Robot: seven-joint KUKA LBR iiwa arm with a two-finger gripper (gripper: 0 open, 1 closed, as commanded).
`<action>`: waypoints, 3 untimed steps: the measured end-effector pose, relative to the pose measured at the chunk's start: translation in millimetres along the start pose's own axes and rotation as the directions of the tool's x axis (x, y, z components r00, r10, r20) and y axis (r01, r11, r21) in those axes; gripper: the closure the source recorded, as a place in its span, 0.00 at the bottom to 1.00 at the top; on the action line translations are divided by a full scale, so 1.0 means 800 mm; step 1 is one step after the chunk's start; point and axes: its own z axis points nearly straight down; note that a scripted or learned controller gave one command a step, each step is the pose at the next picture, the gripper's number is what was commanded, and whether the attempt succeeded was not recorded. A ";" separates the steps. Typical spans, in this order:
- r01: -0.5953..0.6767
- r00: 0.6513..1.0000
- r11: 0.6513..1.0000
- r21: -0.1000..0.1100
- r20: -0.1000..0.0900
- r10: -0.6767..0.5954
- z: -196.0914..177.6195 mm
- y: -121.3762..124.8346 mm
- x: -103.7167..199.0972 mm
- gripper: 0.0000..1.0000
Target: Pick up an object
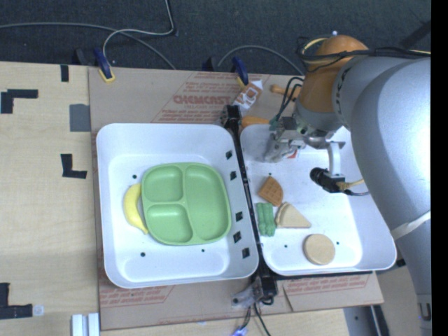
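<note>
The gripper [280, 148] hung at the right bin's [364, 257] far end, its grip too blurred to tell, while the arm [392, 131] hid that bin's right side.

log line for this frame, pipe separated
arm: over right bin | gripper: low at bin's far left corner, nothing seen held | right bin: round cookie, green block | left bin: green divided plate, banana
</note>
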 end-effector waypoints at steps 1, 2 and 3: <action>0.000 1.000 1.000 0.000 0.001 0.000 0.001 0.000 0.000 0.00; -0.001 1.000 1.000 -0.003 -0.002 0.001 0.011 -0.069 -0.011 0.00; -0.001 1.000 1.000 -0.006 -0.001 0.001 0.011 -0.104 -0.004 0.00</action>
